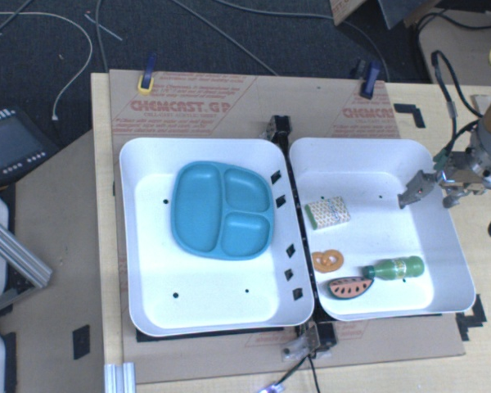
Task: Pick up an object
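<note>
We are seeing two glossy white bins: the left bin (147,244) is holding a smooth blue compartment plate (222,210); the right bin (446,252) is holding a checkered green-and-white block (327,212), a ridged orange pretzel (328,260), a watermelon slice (349,287) and a green bottle (395,268). The gripper (430,188) is hovering over the right bin's far corner, fingers spread apart, clasping nothing.

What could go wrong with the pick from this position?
The pretzel, watermelon slice and green bottle lie close together, so a descent could nudge neighbours. The gripper is near the right bin's rim, far from the items. The round bottle might roll from a grasp.
</note>
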Controlling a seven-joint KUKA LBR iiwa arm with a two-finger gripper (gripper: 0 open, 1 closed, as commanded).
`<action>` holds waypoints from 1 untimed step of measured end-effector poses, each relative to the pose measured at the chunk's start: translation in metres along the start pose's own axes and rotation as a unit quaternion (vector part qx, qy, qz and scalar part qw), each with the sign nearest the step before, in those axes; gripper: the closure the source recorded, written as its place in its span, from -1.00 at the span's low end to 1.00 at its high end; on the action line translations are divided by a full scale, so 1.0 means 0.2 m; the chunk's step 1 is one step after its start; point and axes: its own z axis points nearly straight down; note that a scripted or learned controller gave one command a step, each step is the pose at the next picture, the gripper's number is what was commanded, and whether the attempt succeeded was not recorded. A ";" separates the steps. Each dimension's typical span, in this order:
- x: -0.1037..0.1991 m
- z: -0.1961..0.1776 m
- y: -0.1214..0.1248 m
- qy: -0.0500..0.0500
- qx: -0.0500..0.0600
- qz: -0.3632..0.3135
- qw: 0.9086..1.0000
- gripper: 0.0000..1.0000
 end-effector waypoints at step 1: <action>0.00 -0.04 0.01 -0.002 -0.007 -0.002 1.000 -1.00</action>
